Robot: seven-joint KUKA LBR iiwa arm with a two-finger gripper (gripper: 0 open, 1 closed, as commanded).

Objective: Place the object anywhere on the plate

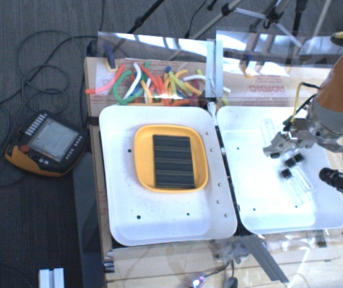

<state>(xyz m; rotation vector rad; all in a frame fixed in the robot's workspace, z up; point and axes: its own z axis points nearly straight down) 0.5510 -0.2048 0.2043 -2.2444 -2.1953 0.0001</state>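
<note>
One dark ridged block (173, 161) lies flat on the yellow plate (142, 161). We cannot tell whether the gripper (274, 147), over the right bin (252, 212), is clenched or released; we should lift it straight, clear of the plate.

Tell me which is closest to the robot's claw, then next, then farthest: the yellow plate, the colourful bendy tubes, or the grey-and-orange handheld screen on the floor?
From the gripper over the right white bin:
1. Yellow oval plate, in the left bin.
2. Pile of colourful bendy tubes, behind the left bin.
3. Grey-and-orange handheld screen, on the floor at far left.
</note>
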